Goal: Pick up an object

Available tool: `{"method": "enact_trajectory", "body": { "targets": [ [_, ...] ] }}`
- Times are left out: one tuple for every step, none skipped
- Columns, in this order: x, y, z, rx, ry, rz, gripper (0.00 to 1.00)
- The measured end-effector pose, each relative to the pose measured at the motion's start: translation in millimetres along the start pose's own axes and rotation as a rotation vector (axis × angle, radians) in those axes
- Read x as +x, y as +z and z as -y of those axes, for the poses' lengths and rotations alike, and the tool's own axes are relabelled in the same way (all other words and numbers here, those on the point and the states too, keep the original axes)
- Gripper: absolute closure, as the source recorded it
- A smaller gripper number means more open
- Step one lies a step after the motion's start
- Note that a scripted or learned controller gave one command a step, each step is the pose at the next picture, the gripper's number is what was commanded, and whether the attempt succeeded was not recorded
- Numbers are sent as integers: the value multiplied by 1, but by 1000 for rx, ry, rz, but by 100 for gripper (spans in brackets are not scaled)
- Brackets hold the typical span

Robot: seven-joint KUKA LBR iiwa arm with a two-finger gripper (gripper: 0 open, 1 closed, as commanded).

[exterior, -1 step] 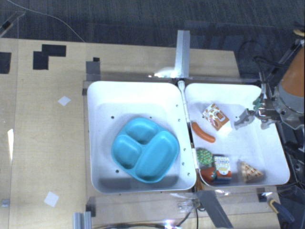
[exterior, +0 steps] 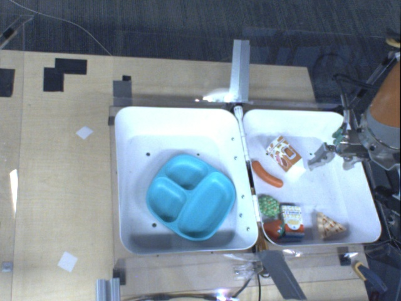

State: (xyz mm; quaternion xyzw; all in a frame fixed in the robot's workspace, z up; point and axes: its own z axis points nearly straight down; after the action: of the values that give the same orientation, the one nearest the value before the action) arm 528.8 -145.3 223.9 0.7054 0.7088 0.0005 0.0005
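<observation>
1. The grey two-finger gripper (exterior: 321,156) hovers over the right shallow white bin (exterior: 351,202) — fingers spread, grasping nothing.
2. Nearest it — a small red-and-white snack packet (exterior: 282,153), with an orange sausage (exterior: 267,174) beside.
3. The left white bin (exterior: 135,168) holds a blue sectioned plastic plate (exterior: 190,196).

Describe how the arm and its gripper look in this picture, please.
The arm is grey with an orange band above the wrist. Dark cables run along it near the wrist. The gripper is grey metal with slim fingers, and a small green spot shows on its body.
</observation>
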Motion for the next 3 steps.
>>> {"method": "enact_trajectory", "body": {
  "targets": [
    [50, 121, 18, -19, -292, 6, 0],
    [47, 136, -74, -11, -313, 3, 0],
    [46, 124, -76, -18, -314, 5, 100]
  ]
}}
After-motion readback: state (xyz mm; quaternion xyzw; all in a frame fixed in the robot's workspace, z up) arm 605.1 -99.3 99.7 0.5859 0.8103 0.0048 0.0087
